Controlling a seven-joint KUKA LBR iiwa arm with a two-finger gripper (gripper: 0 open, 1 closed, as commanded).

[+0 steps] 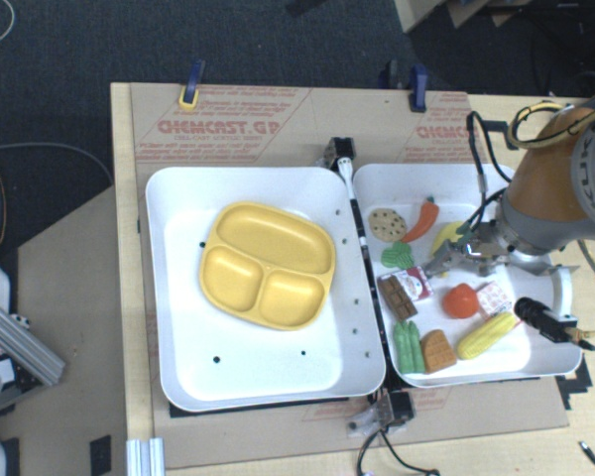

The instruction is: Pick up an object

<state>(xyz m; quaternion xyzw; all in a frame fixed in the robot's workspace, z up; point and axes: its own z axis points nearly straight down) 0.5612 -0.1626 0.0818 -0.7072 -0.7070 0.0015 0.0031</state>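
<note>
The left bin (178, 296) holds a yellow tray (268, 264) with three compartments. The right bin (416, 178) holds small toy foods. The arm (560, 181) reaches in from the right, its gripper (454, 253) low over that bin's middle; whether the jaws are apart or together, I cannot tell. Just near of it sits a tomato (461, 300), with corn (488, 334) to its right. A carrot (422, 220) and cookie (386, 224) lie at the far left.
</note>
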